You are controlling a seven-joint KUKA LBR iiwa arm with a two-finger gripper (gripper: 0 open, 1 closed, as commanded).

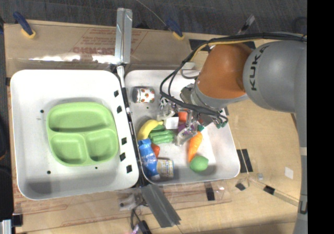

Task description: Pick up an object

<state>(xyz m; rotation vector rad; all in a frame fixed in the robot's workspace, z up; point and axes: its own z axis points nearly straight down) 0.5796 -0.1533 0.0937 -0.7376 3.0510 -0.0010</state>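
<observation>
I've got the gripper (183, 123) down in the right bin (227, 144) amid the toy-food clutter, can't tell its grip state from here, so I'd centre over the carrot (194, 145) just beside it, clear of the green ball (198, 163), w/ a straight descent before closing.

Arm (276, 74): bulky rounded grey casing, matte, white "KU" lettering visible on the shell. Orange band (223, 71) forms a smooth dome above the wrist. Black cables (180, 71) loop off the band's left side. Wrist hardware below is dark, metallic, cluttered.
</observation>
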